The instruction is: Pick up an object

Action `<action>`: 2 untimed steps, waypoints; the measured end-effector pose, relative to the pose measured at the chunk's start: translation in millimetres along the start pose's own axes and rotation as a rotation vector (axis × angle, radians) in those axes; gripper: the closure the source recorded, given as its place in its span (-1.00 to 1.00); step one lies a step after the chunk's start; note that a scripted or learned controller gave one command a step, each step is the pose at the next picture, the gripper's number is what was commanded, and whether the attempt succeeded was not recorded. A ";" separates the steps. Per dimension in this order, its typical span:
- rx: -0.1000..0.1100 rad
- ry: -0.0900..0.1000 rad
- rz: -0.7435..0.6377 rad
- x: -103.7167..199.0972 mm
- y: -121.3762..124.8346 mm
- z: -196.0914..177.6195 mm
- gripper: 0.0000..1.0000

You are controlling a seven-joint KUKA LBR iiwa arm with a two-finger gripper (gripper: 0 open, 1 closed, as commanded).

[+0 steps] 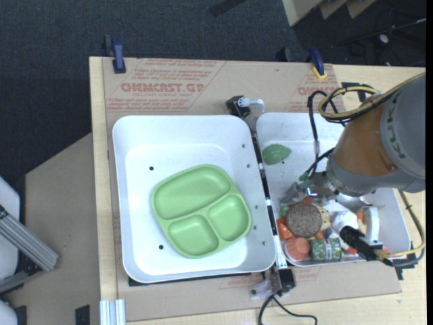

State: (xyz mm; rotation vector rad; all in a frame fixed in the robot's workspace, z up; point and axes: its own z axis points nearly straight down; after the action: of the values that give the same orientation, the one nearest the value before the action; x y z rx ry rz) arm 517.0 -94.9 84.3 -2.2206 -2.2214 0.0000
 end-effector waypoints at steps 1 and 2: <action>-0.001 -0.001 0.000 -3.2 3.8 0.0 -1.00; -0.002 -0.001 0.001 -10.9 3.9 0.0 -1.00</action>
State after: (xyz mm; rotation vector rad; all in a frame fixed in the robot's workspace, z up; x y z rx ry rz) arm 520.9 -105.8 84.3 -2.2226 -2.2220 -0.0004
